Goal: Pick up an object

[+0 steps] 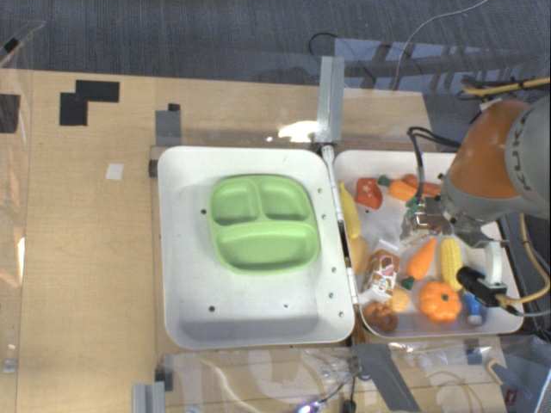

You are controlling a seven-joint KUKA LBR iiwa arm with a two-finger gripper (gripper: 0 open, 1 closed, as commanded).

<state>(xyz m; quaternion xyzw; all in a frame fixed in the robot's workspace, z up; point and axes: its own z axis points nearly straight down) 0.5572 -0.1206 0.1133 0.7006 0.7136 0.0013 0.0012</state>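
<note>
A grey KUKA arm (527, 157) wore a broad orange band (479, 157) above its wrist, the casing rounded and smooth. Below the band sat a metallic silver gripper (422, 220) assembly. Black cables (419, 149) looped from the wrist, and a white-and-black fitting (486, 282) with a yellowish hose (529, 295) trailed beside it.

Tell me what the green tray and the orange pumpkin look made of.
Green tray: likely moulded plastic, matte, with uniform colour and soft rounded dividers. Pumpkin: probably toy plastic, slightly glossy, with a smooth ribbed surface; rubber or foam can't be ruled out.
</note>
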